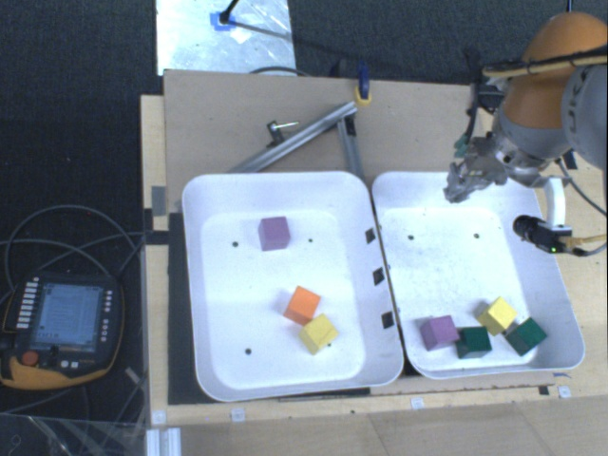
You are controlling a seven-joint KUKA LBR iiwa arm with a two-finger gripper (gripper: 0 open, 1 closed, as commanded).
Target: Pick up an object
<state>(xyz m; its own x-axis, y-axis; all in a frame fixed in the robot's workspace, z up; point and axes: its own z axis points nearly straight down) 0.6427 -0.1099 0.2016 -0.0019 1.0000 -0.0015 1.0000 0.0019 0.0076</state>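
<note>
My gripper (459, 189) hangs over the far edge of the right bin (446, 245), near its back left part, with no block near it. In the right bin's near corner lie a purple block (439, 331), a dark green block (473, 341), a yellow block (497, 315) and another green block (525, 334). The left bin (218, 255) holds a purple block (275, 233) toward the back, and an orange block (302, 304) touching a yellow block (318, 333) nearer the front.
A metal bar (294, 139) lies slanted on the brown board behind the left bin. A teach pendant (59, 329) with its cable rests on the floor at the left. A shiny sheet (226, 22) lies at the far back.
</note>
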